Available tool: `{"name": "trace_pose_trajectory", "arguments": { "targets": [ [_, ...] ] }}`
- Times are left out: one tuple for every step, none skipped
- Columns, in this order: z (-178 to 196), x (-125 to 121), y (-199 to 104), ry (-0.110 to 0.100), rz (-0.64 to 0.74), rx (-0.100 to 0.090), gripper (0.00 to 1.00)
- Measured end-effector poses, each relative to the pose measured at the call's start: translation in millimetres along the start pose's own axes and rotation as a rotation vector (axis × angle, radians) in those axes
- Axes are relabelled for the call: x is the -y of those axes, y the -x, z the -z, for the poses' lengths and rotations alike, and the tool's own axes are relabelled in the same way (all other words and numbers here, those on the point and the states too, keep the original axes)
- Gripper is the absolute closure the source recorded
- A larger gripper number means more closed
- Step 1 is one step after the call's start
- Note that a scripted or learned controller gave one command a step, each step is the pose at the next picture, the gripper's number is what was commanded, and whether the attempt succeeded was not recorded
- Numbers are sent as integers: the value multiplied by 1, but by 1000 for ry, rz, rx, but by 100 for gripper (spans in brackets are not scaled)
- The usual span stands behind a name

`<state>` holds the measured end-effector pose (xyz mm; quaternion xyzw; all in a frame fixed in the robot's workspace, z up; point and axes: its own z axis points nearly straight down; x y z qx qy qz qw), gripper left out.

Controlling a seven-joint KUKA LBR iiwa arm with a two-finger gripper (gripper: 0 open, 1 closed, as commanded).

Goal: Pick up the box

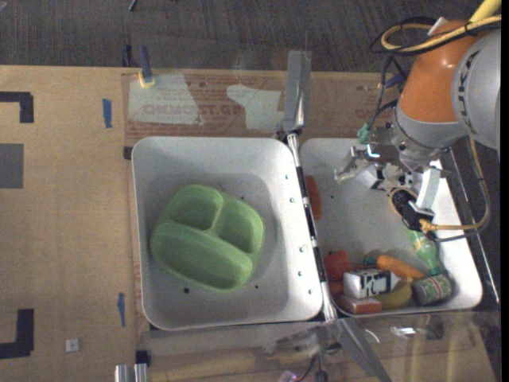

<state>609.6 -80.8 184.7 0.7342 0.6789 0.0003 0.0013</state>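
Frankly, with the tool (380,170) hovering high in the right bin (350,205), its grip state impossible to tell, the small box (367,282) sits wedged among carrot (399,267), can (432,290) and banana (395,297), inviting a wrong grab.

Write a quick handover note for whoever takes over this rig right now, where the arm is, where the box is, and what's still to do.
Gripper: hanging over the upper part of the right bin, nothing seen held; whether the jaws are open or shut can't be told from this view.
Box: small, white with black markings, lying at the right bin's near edge, packed among an orange carrot-like piece, a yellow piece, a red piece and a can.
Left bin: holds a green divided tray.
Done: nothing yet; box not lifted.
Left: move down to the box, grasp it, lift. The crowding may hinder the grasp.
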Motion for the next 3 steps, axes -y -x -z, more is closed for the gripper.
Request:
{"name": "trace_pose_trajectory", "arguments": {
  "targets": [
    [-98,30,44,2,-10,-1,0],
    [-98,-54,29,-33,-143,1,0],
    [-100,-51,18,-31,-142,9,0]
  ]
}}
